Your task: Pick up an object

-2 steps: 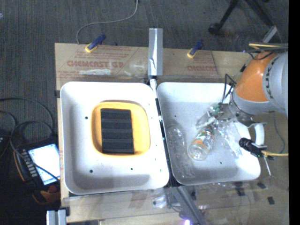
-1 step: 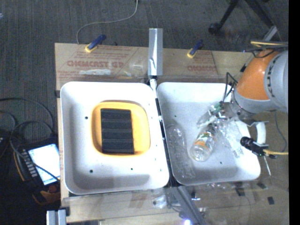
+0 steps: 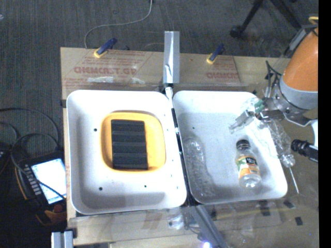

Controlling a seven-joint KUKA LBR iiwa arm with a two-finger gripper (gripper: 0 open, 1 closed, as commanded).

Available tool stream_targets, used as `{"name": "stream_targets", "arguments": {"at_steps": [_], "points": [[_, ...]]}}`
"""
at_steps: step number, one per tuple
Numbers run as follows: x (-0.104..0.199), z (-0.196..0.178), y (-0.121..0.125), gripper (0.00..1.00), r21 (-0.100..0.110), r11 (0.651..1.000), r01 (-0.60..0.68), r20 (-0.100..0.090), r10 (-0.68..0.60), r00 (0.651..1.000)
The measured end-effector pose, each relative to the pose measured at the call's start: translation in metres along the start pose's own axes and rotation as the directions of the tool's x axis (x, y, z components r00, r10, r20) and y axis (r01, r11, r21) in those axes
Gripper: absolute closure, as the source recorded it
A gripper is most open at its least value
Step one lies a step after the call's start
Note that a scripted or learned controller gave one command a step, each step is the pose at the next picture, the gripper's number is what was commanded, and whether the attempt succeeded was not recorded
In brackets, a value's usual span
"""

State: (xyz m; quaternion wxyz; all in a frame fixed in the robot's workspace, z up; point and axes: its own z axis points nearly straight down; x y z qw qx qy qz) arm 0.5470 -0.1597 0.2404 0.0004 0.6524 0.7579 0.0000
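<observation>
one bottle (image 3: pixel 247 164), right bin (image 3: pixel 207 112)

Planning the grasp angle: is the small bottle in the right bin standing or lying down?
Lying down: the small bottle shows its full side, dark cap toward the far wall.

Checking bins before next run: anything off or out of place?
Nothing spilled or broken. The bottle lies on its side in the right bin; a clear bottle lies by its left wall. The yellow tray sits square in the left bin.
</observation>
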Motion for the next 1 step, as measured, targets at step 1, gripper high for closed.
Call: {"name": "stream_targets", "arguments": {"at_steps": [1], "points": [[0.0247,0.0234,0.048,1.0,0.002,1.0,0.013,0.0,-0.013,1.0]]}}
